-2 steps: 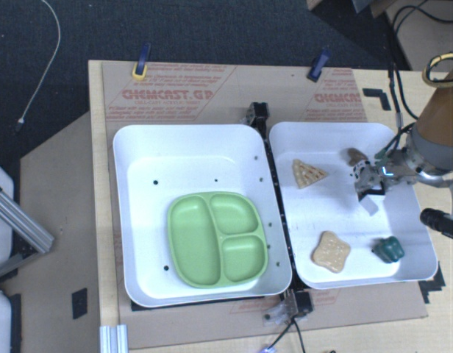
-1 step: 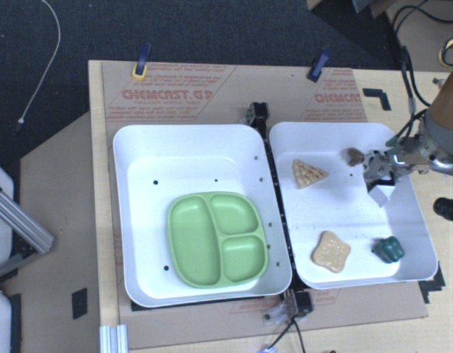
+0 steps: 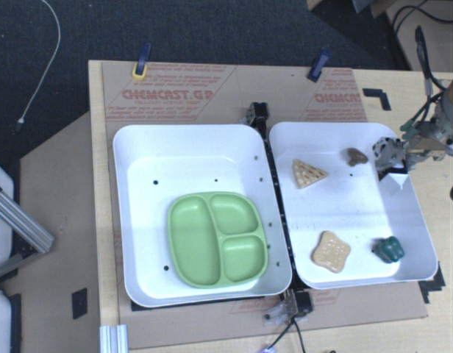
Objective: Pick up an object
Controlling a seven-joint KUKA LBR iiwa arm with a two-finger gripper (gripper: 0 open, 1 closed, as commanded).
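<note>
Setting: robotics lab or test workshop. Evidence: bench topped with a brown board [image 3: 234, 94] printed with a plastics brand name, held by blue clamps [image 3: 319, 63]; two white bins [image 3: 138, 197] fixed side by side; dark carpet [image 3: 175, 13]; loose white cable [image 3: 43, 65]; aluminium framing rail [image 3: 20, 219] at left.

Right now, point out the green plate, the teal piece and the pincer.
Green plate [image 3: 215, 239]: camera view, on the ridge where its compartments meet.
Teal piece [image 3: 390, 249]: camera view, middle of its top.
Pincer [image 3: 388, 155]: camera view, at its tip over the right bin's edge.
</note>
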